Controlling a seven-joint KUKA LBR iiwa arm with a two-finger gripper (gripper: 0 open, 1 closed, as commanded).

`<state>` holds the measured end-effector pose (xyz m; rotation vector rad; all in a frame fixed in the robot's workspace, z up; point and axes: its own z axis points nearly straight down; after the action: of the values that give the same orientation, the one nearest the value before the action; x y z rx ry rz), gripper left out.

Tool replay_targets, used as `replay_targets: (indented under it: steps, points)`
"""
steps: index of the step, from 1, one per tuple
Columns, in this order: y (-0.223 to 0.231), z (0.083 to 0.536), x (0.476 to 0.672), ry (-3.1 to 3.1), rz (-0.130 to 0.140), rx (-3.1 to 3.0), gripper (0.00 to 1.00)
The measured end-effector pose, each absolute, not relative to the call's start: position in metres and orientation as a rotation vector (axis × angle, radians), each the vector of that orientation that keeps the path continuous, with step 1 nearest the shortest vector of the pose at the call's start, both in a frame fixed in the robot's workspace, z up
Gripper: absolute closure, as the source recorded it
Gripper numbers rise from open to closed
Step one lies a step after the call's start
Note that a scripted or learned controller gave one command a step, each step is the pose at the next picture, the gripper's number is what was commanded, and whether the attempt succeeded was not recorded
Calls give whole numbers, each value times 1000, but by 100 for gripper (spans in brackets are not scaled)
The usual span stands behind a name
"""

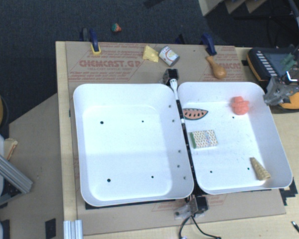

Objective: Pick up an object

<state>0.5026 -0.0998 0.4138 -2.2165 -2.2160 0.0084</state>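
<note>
The right bin (269, 133) holds several objects. A watermelon slice (195, 114) lies near its left wall. Below the slice rests a speckled green-and-tan block (204, 139). A pink lumpy object (240, 105) sits toward the bin's far right. In the near right corner lies a tan cone (260, 169). My gripper (275, 94) hangs at the right bin's far right rim, just right of the pink object and apart from it. I see nothing in its grasp.
The left bin (89, 133) stands beside the right one. Behind the bins on the board lie a yellow wedge (150, 54), a small box (169, 56) and a tan pear-shaped piece (217, 68). Blue clamps (94, 41) (208, 43) grip the back edge. A black device (263, 63) sits at the far right.
</note>
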Motion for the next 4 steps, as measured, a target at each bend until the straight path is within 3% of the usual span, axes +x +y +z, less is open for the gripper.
replay_targets:
  steps: [1, 2, 3, 4]
  points:
    - [-63, 337, 478, -2218, 9, -2212, 100]
    - [-71, 479, 480, -2233, -18, -2231, 100]
    - [-42, 377, 479, -2219, 9, -2214, 100]
    - [-68, 545, 494, -2234, -22, -2235, 100]
